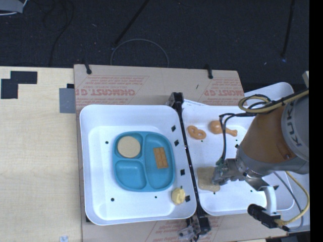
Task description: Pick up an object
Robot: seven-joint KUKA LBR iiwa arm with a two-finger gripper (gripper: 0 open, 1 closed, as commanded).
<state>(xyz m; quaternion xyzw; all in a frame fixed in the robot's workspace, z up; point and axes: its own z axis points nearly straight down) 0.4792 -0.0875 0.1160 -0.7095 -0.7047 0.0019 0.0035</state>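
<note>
Grey and orange, the arm (270, 135) was seen reaching from the right into the right bin (267, 97), its gripper (218, 176) lowered onto a pale tan flat object (204, 179) near that bin's left wall. Whether that object was held could not be told. A pretzel (197, 132) and an orange piece (221, 128) lay farther back. A blue divided tray (144, 161) sat in the left bin (96, 160).

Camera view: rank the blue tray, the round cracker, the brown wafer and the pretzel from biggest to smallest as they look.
1. Blue tray, by far the largest.
2. Round cracker.
3. Brown wafer and pretzel look about alike; I won't rank them.
</note>
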